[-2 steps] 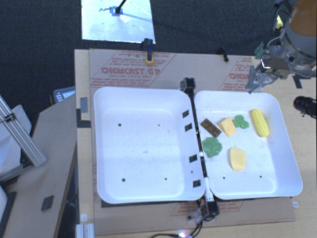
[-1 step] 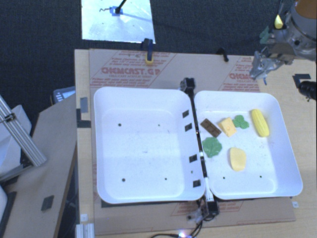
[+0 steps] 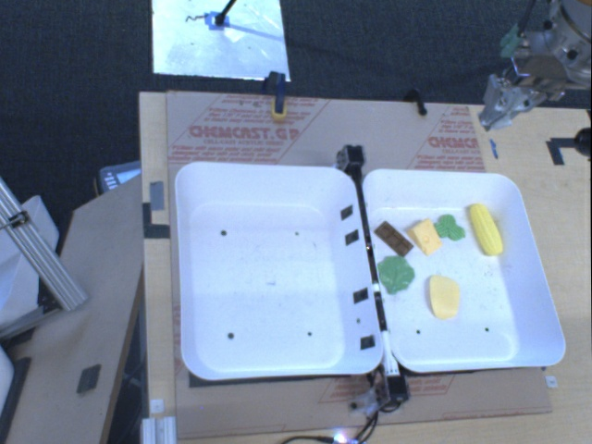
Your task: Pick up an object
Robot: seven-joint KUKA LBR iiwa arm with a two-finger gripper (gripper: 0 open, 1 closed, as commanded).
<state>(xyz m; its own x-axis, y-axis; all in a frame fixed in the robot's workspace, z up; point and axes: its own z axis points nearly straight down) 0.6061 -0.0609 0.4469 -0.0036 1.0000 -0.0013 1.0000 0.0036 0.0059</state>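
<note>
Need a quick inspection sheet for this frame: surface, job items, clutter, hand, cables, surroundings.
Surface: wooden bench bearing two shallow white plastic bins, left bin and right bin.
Job's things: all in right bin: yellow corn cob, yellow block, small green piece, brown bar, green leafy piece, pale yellow piece.
Clutter: nothing seen.
Hand: raised beyond right bin's far corner, holding nothing.
Cables: wires at front edge.
Surroundings: silver sheet on dark floor.

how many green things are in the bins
2, both in the right bin: a small green piece beside the yellow corn, and a larger green piece near the divider.
</note>
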